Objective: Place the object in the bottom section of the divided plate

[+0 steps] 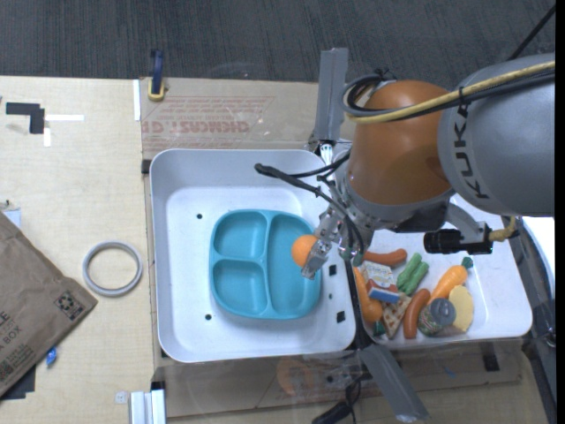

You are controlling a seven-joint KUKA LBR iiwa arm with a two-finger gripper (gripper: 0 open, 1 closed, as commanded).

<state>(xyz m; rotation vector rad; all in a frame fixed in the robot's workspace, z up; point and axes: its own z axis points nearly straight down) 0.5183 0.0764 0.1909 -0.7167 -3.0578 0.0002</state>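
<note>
Over the left bin [168, 237], above the right edge of the blue divided plate [265, 265], I see the gripper [320, 253] hanging w/ an orange ball-like object [303, 250] right at its fingers. It looks pinched between them, but the view is steep and the fingers are small here, so I treat that grip as probable, not certain. The obj sits over the plate's right-hand compartment, near the rim, not over the section nearest the bottom of the view. Main risk as I judge it: a release from here drops it in the wrong section, or it clips the rim and rolls out into the bin, since it's round. Second risk: a shallow pinch on a round thing could let it slip mid-move. Cables [291, 173] trail close to the wrist and could snag. The right bin [494, 325], full of toy food [415, 299], is just beside, so a stray roll toward it muddles things too.
</note>
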